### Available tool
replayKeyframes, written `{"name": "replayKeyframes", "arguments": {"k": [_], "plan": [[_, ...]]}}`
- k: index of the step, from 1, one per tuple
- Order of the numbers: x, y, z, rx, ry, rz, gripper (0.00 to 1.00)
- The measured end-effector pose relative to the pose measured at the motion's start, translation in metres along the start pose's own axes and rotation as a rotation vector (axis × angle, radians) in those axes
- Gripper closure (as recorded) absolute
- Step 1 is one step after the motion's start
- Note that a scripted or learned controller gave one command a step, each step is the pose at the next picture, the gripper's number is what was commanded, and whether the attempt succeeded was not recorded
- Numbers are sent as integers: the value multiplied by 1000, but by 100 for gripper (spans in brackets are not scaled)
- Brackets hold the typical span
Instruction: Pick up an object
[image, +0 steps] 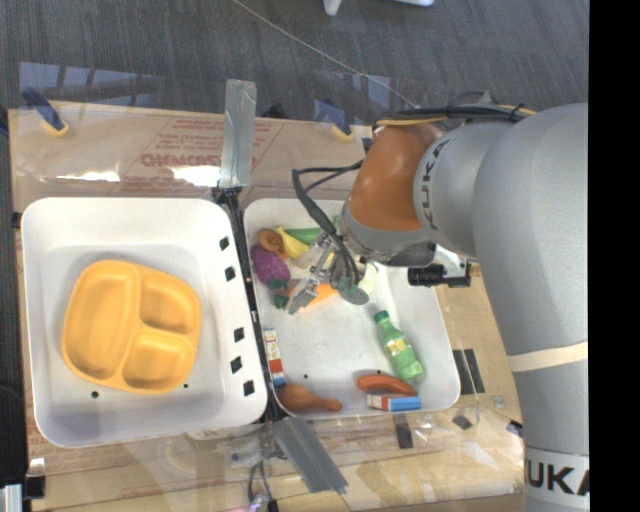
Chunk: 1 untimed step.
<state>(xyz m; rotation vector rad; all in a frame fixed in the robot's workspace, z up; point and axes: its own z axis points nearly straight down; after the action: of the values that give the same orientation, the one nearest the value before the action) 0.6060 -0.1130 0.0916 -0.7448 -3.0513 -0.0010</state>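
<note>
Grey arm (520, 270) fills the right side, its orange band (392, 185) hanging over the right bin's (440, 330) far half. Below the band the jaws (312, 285) reach down and leftward into a cluster of toys near that bin's far left corner. Whether the jaws are spread or pressed together I cannot tell; the metal parts blur into the clutter, and nothing can be seen for certain between them. An orange carrot-like piece (322, 295) lies right at the tips, touching or nearly so. Just left of them sits a purple toy (269, 265), with a brown piece (270, 241) and a yellow-green one (298, 238) beyond it, against the far wall.

Nearer in the same bin, well apart from the jaws, a green bottle (398, 347) lies on its side. Along the near wall rest a red pepper-like toy (384, 382), a drumstick (308, 401) and a small tube (393, 403).

The left bin (40, 250) holds a yellow divided tray (130, 325). Both bins sit on the surface (120, 150).
</note>
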Motion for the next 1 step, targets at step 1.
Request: {"name": "replayKeyframes", "arguments": {"k": [1], "plan": [[-1,2,-11,0,-3,-9,100]]}}
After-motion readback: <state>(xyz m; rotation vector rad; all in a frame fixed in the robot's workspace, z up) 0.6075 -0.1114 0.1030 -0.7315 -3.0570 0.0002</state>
